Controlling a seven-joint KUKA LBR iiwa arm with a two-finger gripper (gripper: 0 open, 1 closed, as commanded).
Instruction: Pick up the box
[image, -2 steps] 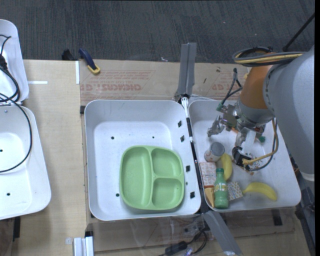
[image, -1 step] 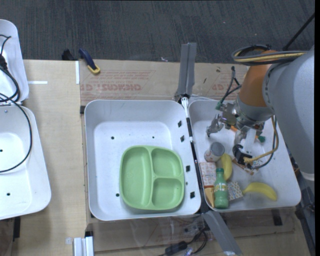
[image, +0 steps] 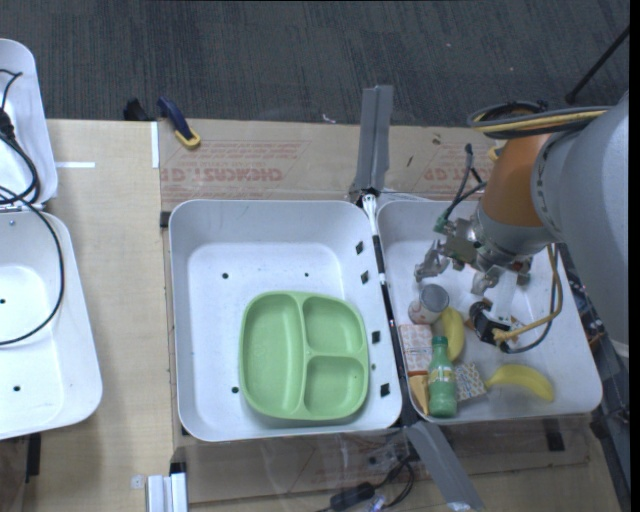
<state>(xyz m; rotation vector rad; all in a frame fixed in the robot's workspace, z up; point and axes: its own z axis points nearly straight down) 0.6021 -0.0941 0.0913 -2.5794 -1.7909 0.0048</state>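
Grey arm with the orange band comes in from the right, wrist bent down over the right bin, tool hanging low above the bin's upper middle. Tool state: cannot tell, the metal parts at the tip are too cluttered to read, and nothing is visibly caught in it. Cables loop off the wrist toward the bin's right side. Box, the flat white-and-red one, lies on the right bin's floor against its left wall, just below a small grey can and well below-left of the tool. Clutter is tight around it: one banana sits just right of the box, a green bottle lies partly across the box's lower end, a small patterned packet is beside the bottle, and a second banana rests further right. The can sits between tool and box. Left bin holds a green divided plate in its lower middle. Wooden bench carries both bins; a blue-and-yellow clamp lies at its far edge.
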